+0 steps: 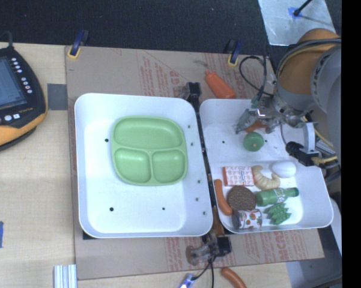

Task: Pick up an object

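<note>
Two-finger gripper (pixel 254 120) low in right white bin (pixel 219 116), round green ball (pixel 253 141) just at 6 o'clock; grip state — can't tell.

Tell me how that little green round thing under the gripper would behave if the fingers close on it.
The green ball-like item looks round and smooth, so it could well roll or squirt sideways. It lies on open bin floor, with nothing beside it to stop it. It is probably light.
</note>
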`<action>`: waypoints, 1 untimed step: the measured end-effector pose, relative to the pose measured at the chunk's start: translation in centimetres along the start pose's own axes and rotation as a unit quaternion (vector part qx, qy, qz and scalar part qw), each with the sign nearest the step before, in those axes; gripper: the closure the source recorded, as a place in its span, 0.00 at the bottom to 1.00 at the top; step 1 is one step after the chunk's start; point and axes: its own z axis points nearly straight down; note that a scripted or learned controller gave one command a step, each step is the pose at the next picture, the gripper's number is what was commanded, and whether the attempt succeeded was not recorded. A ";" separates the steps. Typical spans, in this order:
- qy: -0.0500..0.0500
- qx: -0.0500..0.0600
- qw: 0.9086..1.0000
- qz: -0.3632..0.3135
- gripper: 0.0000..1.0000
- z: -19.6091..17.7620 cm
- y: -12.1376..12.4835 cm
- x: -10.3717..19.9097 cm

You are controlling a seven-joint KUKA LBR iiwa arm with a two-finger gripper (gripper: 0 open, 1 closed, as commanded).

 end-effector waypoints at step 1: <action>0.000 0.002 1.000 -0.001 0.00 0.0 0.0 2.2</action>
